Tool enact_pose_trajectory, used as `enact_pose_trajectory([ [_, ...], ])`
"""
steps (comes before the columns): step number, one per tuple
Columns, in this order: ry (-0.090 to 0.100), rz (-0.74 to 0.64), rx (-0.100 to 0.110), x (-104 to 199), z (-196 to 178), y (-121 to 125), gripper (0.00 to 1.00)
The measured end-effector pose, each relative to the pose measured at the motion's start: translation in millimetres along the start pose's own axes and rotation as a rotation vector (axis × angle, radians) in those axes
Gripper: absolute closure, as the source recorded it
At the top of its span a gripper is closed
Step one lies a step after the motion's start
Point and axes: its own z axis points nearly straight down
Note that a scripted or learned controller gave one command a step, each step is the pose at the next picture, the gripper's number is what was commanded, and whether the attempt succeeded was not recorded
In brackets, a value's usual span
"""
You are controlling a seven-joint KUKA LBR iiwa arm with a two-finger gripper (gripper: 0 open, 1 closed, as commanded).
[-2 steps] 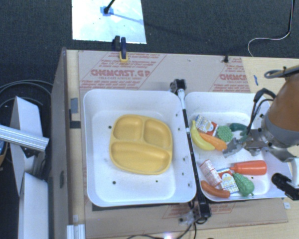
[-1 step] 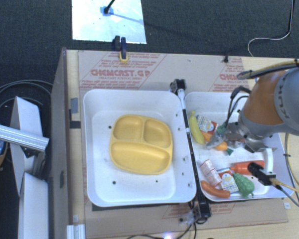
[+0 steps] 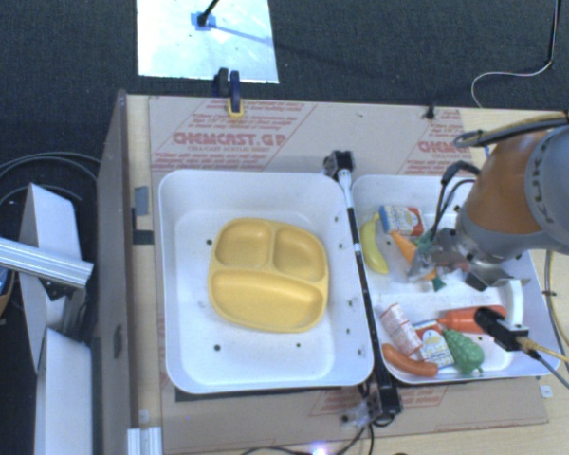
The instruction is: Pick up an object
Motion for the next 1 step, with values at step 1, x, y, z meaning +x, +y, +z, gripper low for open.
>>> enact_pose_trajectory([
  [1, 0.0, -0.001, -0.003, 59.6, -122.2, 40.4, 1.0],
])
